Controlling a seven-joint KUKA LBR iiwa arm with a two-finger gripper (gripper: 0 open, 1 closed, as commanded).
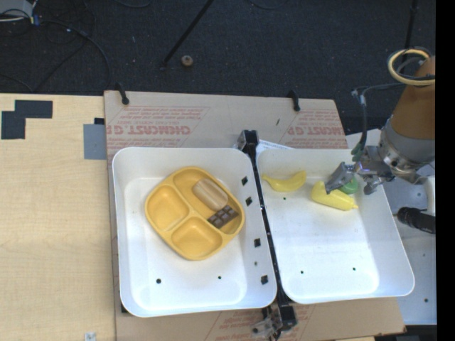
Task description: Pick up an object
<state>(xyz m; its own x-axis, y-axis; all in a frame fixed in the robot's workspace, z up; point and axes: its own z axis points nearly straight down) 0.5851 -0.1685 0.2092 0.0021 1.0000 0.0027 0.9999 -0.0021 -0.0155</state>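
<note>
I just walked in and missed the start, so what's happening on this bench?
A grey robot arm reaches in from the right, its gripper low over the right bin, right at a yellow object with a green piece. A second yellow item lies nearby. In the left bin sits a yellow divided tray holding a tan piece and a dark block.

the gripper [350, 180] sits at the right bin's [341, 275] upper right, over a green object [348, 186] and yellow piece [333, 198]; a yellow tray [170, 222] lies in the left bin [178, 297].
</note>
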